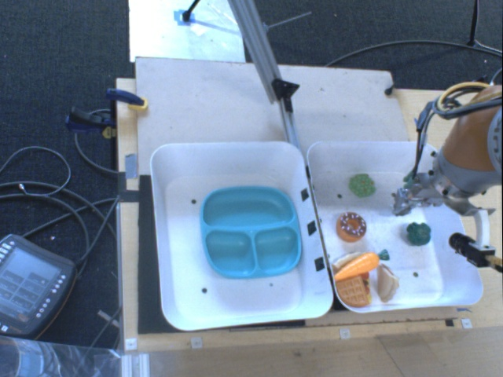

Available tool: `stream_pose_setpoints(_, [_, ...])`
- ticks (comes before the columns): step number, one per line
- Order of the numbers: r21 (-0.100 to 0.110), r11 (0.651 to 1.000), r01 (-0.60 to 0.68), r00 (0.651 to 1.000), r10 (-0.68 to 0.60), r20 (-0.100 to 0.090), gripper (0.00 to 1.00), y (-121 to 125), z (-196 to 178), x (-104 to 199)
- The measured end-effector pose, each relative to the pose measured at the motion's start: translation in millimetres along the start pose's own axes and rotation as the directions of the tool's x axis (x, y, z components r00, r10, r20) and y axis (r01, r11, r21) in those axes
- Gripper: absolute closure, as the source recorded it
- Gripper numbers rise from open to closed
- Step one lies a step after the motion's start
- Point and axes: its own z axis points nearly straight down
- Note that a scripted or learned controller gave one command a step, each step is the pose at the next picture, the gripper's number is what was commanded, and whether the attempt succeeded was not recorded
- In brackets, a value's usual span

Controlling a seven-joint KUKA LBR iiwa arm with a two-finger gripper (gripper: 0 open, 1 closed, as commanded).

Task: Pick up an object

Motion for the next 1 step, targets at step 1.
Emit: stream_pose_setpoints(1, [-0.004,1.000,0.000,1.000,0.000,0.002,1.00,0.3,-63.9,-5.4])
